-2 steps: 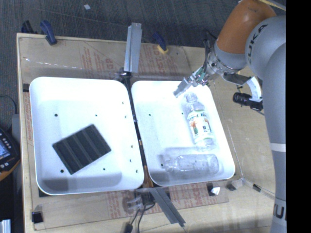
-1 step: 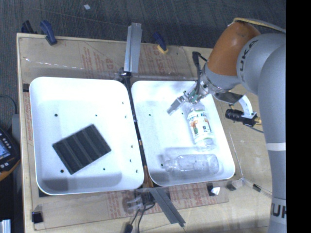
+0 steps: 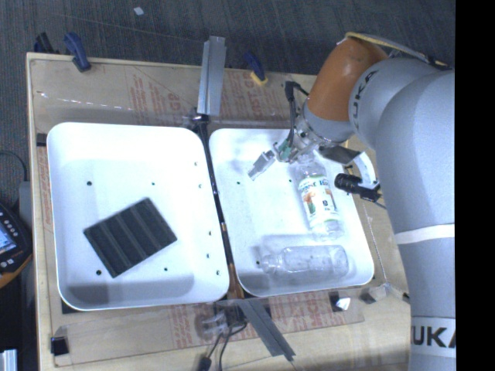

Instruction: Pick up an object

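A clear plastic bottle with a white and orange label (image 3: 318,199) lies in the right bin (image 3: 244,230), its cap end pointing to the far side. A second clear bottle without a label (image 3: 305,260) lies crosswise near that bin's front wall. A black ribbed rectangular pad (image 3: 129,236) lies flat in the left bin (image 3: 69,153). My gripper (image 3: 263,163) hangs over the far part of the right bin, left of the labelled bottle's top and apart from it. The orange-banded wrist (image 3: 340,79) leans in from the far right.
A metal divider bar (image 3: 210,72) and blue clamps (image 3: 76,51) sit along the bench's far edge. A black cable fitting (image 3: 357,185) sticks out at the right bin's right rim. The grey arm body (image 3: 418,168) covers the bench's right side.
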Available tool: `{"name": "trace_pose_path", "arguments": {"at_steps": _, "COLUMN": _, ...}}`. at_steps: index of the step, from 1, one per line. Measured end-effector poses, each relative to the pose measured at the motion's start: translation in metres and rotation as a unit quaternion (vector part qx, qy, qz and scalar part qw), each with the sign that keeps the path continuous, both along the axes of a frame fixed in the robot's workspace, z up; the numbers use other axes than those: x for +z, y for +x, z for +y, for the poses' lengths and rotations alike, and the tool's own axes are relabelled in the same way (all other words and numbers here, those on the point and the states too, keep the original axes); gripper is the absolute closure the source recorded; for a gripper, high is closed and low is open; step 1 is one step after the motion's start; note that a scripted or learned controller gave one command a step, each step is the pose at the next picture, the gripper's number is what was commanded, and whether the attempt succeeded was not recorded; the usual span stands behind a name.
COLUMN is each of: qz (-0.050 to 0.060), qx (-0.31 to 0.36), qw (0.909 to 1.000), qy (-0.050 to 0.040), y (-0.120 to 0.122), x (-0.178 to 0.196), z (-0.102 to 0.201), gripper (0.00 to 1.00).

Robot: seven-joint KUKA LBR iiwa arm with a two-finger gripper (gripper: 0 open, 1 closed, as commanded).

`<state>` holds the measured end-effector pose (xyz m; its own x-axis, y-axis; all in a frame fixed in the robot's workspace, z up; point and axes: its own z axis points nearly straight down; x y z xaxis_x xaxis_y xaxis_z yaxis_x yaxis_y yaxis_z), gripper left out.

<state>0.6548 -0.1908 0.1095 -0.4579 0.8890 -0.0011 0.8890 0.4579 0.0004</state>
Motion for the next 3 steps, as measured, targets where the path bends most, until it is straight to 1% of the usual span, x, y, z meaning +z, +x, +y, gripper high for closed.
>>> {"name": "trace_pose_path", "arguments": {"at_steps": 1, "qz": 0.000, "qx": -0.002, "qw": 1.0000, "qy": -0.0001, "y": -0.008, "x": 0.040, "z": -0.018, "gripper": 0.00}}
{"name": "trace_pose_path", "arguments": {"at_steps": 2, "qz": 0.000, "qx": -0.002, "qw": 1.0000, "qy": 0.0000, "y": -0.008, "x": 0.040, "z": -0.018, "gripper": 0.00}}
{"name": "trace_pose_path", "arguments": {"at_steps": 3, "qz": -0.001, "qx": -0.059, "qw": 0.9983, "qy": -0.0002, "y": -0.012, "x": 0.067, "z": 0.001, "gripper": 0.00}}
